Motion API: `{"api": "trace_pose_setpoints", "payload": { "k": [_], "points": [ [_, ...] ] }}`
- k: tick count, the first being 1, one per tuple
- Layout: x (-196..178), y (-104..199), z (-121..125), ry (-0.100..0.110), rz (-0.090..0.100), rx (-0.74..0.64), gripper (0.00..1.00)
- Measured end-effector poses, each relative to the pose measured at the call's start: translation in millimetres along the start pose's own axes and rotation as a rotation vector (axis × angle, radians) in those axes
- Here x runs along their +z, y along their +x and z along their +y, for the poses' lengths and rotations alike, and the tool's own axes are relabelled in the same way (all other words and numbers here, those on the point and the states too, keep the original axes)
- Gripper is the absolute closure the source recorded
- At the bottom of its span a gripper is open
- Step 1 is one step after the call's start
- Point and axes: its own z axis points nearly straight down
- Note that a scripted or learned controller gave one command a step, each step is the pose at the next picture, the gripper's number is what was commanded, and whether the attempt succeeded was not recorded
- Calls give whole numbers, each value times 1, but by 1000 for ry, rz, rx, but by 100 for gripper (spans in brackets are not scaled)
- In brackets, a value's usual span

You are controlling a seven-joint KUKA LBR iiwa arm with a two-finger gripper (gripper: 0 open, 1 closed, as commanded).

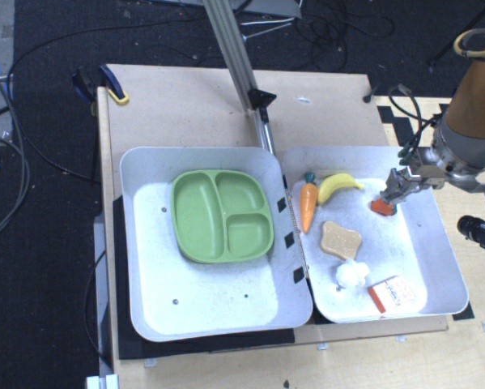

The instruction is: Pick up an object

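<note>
Camera view, gripper (398,186) low over red object (382,208), right bin (436,241), grip unclear.

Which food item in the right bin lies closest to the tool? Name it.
The small red-orange piece, directly under the tool. The banana, carrot and bread slice lie further left.

Place: a robotics lab test cell.
Bench: a bare plywood bench (193,104) on dark speckled carpet (40,241), with a clamp (112,86) at its far left corner.
Rig: an aluminium mast (230,39) rises from the bench's rear; black cables (31,148) trail loose over the floor.
Arm: an industrial arm (469,112) reaches in.
Props: toy food in white bins (145,298).
</note>
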Motion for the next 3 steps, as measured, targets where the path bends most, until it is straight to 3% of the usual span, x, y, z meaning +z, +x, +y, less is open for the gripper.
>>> {"api": "trace_pose_setpoints", "payload": {
  "k": [3],
  "points": [
    [5, 165, 48, 0, 2, -4, 100]
  ]
}}
